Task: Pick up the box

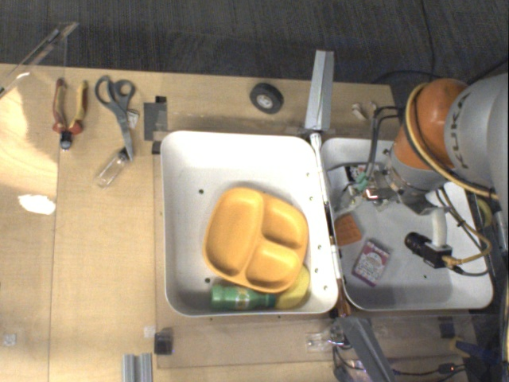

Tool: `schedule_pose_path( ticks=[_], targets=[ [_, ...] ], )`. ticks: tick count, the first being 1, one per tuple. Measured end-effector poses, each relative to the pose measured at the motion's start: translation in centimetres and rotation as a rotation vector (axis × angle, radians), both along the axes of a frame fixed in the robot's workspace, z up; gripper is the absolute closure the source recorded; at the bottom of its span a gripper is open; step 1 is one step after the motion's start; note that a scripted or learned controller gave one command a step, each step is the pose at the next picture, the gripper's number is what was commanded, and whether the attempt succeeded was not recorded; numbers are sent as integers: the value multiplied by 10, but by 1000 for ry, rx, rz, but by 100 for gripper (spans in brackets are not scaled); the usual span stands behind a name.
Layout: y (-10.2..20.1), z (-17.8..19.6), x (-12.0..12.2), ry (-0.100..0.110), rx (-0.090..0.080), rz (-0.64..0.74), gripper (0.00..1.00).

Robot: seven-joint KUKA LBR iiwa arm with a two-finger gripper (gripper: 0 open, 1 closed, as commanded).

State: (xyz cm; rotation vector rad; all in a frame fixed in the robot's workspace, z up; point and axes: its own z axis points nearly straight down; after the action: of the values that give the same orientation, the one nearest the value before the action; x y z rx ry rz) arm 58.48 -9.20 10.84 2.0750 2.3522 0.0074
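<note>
On the bench (87, 277), far left of the left bin (187, 213), lie red-handled pliers (67, 111); nearer that bin lie grey scissors (119, 111), with a small clear vial (111, 168) just below them. A black roll of tape (266, 97) sits on the bench just above the left bin's upper rim.

Inside the left bin, a yellow divided tray (256, 239) lies tilted across the middle and lower part. Under the tray's lower edge, against the left bin's bottom wall, a green can (232, 297) lies on its side, and a yellow-green rounded thing (297, 291) peeks out just right of the can.

Right of the left bin, touching along the shared rim, is the right bin (413, 293). The box (371, 262), small with a purplish printed face, lies flat there, near the left bin's lower right corner. An orange-brown flat piece (347, 229) lies just above and left of it.

The tool (367, 188) hangs over the right bin's upper left part, apart from the box; amid the cables, whether it is released or clenched I cannot tell. The arm (465, 130) enters from the right.
</note>
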Motion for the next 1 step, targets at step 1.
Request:
schedule_pose_path(
  ticks=[1],
  targets=[
    [-33,-22,69,81,17,178,0]
  ],
)
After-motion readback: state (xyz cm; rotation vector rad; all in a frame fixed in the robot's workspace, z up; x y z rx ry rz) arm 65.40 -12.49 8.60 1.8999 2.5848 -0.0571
